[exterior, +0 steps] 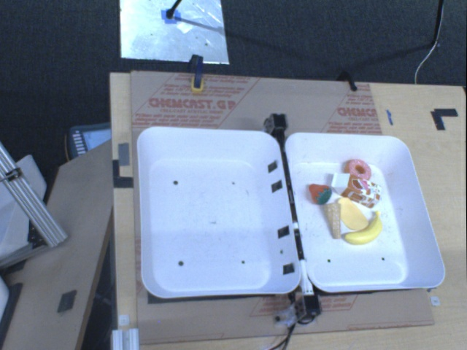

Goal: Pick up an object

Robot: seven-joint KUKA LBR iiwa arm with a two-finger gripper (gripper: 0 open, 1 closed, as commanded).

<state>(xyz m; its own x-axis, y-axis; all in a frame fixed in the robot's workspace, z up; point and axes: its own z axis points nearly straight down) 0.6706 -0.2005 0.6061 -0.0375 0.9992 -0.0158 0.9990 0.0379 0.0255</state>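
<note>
Camera view, from the left edge inward: a slanted silver metal rail (25,199) lies over a pale wooden side table (69,268), and a grey flat device (89,138) shows just above that table. In the upper left of the frame a shiny silver square sheet (190,39) lies on the dark carpet, with a bit of blue tape (171,14) on it. Below the sheet, a yellow and blue clamp (197,76) sits at the top edge of a brown cardboard sheet with red lettering (219,102), which covers the wooden bench (452,159). The left shallow white bin (208,210) rests on the cardboard in the centre left of the frame. A row of black clips (283,199) runs down the seam where it touches the right shallow white bin (419,257). The toy foods sit clustered in the upper middle of the right bin. At the cluster's left is a red and green wedge (319,193). Beside it is a small white block (340,181). Below these lies a tan cone (333,219), touching a pale yellow wedge (354,213). A pink ring doughnut (357,169) is at the top of the cluster, with a brown and white speckled pastry (363,192) just beneath it. A yellow banana (365,232) curves along the cluster's lower edge, against the pale yellow wedge. A black L-shaped mark (443,117) sits on the bench at the upper right of the frame.
</note>
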